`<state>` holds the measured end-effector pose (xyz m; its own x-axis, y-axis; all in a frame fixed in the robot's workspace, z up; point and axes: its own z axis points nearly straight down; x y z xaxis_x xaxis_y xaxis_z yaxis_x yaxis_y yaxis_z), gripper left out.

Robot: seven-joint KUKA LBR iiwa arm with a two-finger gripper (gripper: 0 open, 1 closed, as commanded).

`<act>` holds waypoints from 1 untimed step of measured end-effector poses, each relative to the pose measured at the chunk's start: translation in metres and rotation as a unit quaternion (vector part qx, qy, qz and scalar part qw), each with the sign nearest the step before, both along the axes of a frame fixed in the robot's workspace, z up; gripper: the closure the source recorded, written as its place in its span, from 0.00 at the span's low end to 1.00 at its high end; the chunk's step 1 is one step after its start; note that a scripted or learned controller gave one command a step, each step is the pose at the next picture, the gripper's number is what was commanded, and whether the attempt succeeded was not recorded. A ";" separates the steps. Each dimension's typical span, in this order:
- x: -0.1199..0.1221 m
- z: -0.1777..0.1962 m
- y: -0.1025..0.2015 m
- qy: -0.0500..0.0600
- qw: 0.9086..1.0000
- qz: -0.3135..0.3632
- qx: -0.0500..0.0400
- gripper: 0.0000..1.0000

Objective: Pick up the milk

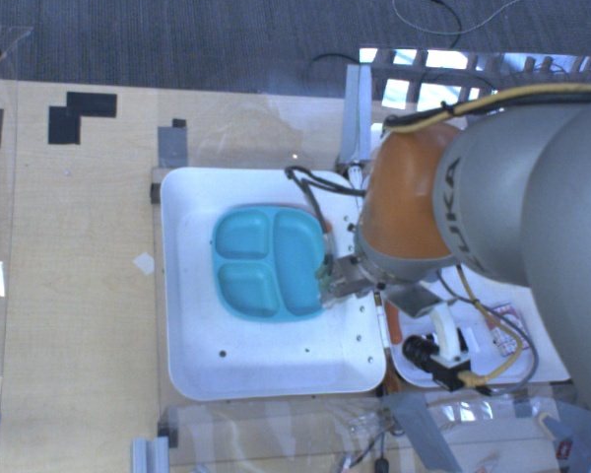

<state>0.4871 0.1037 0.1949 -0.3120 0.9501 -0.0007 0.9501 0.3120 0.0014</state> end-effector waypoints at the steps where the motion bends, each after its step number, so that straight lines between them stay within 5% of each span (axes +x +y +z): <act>1: 0.000 -0.017 0.057 0.000 0.997 -0.076 0.000 1.00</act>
